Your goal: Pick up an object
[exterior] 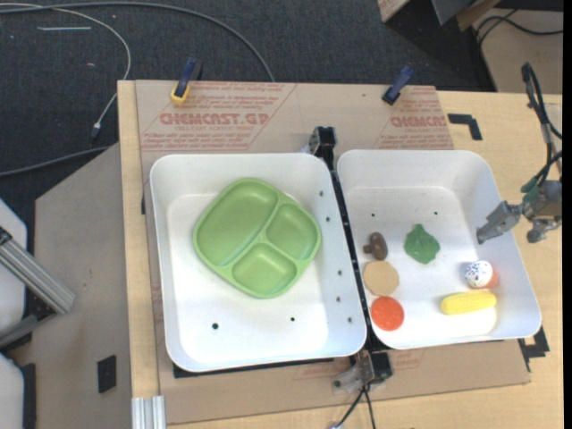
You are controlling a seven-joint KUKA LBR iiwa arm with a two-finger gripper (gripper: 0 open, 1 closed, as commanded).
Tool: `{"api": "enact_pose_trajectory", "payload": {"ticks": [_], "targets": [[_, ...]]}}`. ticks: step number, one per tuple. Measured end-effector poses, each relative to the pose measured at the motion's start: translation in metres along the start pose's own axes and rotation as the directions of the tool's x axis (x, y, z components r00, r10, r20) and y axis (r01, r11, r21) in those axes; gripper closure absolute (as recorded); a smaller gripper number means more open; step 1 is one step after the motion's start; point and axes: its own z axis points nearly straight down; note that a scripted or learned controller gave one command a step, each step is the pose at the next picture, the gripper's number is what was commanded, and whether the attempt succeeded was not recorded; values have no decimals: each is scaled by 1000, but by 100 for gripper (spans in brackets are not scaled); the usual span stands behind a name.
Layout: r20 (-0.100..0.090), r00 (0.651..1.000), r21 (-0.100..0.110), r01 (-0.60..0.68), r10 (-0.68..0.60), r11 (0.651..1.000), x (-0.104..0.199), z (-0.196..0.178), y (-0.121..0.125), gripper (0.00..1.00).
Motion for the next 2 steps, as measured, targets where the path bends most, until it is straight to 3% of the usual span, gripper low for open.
{"api": "enact_pose_trajectory", "payload": {"ticks": [1,2], "targets": [[3,1000,-12,4,-4,1000,1,-6,2,0],[3,1000,-11,4,-4,1000,2,53,-1,0]]}}
